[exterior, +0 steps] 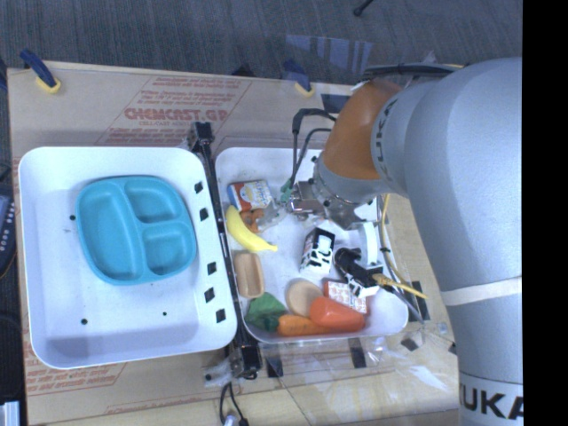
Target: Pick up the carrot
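Camera view is showing first the big grey arm (461, 193), which is coming in from the right and is covering a large part of the right bin (232, 171). Its orange band (355, 140) is sitting above the wrist, over the back half of that bin. The bench (133, 91) under everything is looking like brown cardboard with red printing. The left bin (35, 264) is lying beside the right one, and it is holding a blue tray (135, 229) with three compartments.

The gripper (302, 204) is hanging over the middle of the right bin, near a small printed packet (251, 192) at the back left. I cannot tell if its two sides are apart or together, because the wrist is hiding them, and I am not seeing any object between them.

The carrot (302, 327) is lying at the front edge of the right bin, orange and long, just beside a green leafy piece (264, 310) on its left and a red piece (335, 313) on its right. It is well apart from the gripper.

A banana (244, 231) is lying on the left side of this bin, and a tan bun (248, 273) is resting in front of it. A black and white object (318, 249) is standing near the middle.
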Tool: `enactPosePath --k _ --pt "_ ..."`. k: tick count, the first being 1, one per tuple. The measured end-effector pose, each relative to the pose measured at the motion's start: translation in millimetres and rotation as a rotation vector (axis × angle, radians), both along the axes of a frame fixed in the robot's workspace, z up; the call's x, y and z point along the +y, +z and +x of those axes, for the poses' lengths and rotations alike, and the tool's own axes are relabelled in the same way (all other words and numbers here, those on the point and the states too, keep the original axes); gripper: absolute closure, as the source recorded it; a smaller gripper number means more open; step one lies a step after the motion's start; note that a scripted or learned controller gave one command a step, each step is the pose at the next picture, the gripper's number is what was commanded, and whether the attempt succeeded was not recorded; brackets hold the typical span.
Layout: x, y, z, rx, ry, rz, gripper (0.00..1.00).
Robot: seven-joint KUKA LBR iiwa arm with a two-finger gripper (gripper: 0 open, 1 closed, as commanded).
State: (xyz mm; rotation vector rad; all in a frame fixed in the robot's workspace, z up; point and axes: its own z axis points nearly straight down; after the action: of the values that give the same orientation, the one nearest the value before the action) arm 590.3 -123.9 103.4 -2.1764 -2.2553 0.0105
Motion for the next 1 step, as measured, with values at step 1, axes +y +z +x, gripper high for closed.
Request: enactPosePath --k 1 --pt "89.5 92.6 2.3 -0.017 -0.007 0.003 0.00"
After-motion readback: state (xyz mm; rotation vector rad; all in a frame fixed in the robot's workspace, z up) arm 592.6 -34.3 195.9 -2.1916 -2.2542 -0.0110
